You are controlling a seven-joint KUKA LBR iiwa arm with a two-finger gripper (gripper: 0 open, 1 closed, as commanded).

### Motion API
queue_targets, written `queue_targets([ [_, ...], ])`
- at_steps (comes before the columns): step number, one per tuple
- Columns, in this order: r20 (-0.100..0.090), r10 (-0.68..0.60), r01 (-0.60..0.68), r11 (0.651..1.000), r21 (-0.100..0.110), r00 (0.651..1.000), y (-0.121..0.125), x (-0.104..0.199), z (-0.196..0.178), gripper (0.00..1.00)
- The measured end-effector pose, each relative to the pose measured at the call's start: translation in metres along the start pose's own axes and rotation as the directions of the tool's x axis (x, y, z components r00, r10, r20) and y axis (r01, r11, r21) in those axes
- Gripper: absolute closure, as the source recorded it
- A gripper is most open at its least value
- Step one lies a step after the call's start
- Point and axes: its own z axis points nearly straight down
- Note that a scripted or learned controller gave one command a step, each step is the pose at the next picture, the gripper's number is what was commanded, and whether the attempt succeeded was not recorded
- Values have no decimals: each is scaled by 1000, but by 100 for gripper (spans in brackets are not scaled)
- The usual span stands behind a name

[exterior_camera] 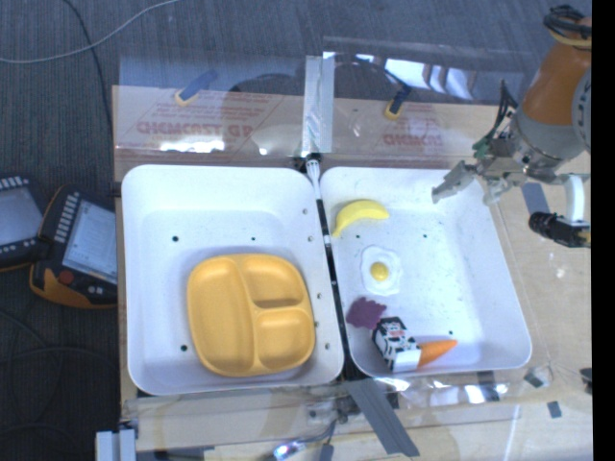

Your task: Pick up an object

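Observation:
The right bin (500, 286) holds a yellow banana (358, 215) at its far left, a fried egg (381, 270) below it, a purple piece (365, 312), a small black and white toy (391, 338) and an orange carrot (432, 351) near the front wall. My gripper (468, 181) hangs over the bin's far right corner, well right of the banana, its grey fingers (448, 186) spread apart with nothing between them.
The left bin (154, 209) carries a yellow divided plate (252, 311). Clear plastic walls with tape stand behind both bins. A teach pendant (72, 248) lies on the floor to the left, with cables beyond it.

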Motion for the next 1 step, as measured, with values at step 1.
queue_targets([
  [1,3,-77,77,997,-8,997,-56,46,93,0],
])
